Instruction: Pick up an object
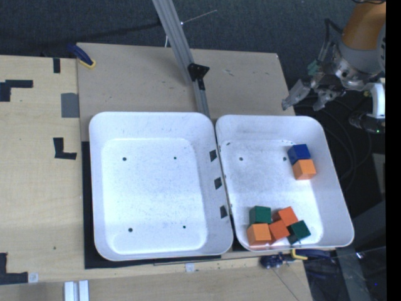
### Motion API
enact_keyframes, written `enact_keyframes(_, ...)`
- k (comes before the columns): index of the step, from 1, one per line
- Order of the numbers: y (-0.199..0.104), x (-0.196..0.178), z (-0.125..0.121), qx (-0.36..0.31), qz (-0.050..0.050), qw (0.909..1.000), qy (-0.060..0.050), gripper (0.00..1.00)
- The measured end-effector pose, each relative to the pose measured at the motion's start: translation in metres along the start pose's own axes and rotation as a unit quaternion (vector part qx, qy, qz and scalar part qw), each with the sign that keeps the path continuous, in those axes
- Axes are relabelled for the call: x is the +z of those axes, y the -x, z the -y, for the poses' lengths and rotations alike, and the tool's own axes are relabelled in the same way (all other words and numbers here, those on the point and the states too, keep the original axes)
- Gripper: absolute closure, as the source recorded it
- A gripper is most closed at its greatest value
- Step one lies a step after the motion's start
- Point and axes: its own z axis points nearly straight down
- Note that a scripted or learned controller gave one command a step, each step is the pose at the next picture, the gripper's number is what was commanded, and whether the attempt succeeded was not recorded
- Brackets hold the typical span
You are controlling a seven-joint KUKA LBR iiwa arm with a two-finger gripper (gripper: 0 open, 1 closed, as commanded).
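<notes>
The pincer (305,97), fingers apart and gripping nothing, hangs past the right bin's (332,187) 12 o'clock rim. Inside it: blue block (299,152) touching orange block (304,168); five blocks (276,225) clustered at 6 o'clock.

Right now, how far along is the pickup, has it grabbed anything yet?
Nothing looks done yet. The hand sits above the right bin's far corner with no block between its fingers. All the blocks lie in that bin: a blue one touching an orange one near the far side, and a green-and-orange cluster at the near wall. Left to do: descend onto a block, grip and lift it.
</notes>
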Motion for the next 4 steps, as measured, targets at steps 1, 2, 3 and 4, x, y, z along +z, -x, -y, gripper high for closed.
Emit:
enact_keyframes(1, 0.000, 0.000, 0.000, 0.000, 0.000, 1.0000, 0.000, 0.00)
enact_keyframes(2, 0.003, 0.052, 0.011, 0.001, 0.000, 1.0000, -0.003, 0.00)
enact_keyframes(3, 0.010, 0.103, 0.017, 0.001, 0.000, 1.0000, -0.003, 0.00)
enact_keyframes(4, 0.004, 0.162, 0.026, 0.000, -0.001, 1.0000, -0.003, 0.00)
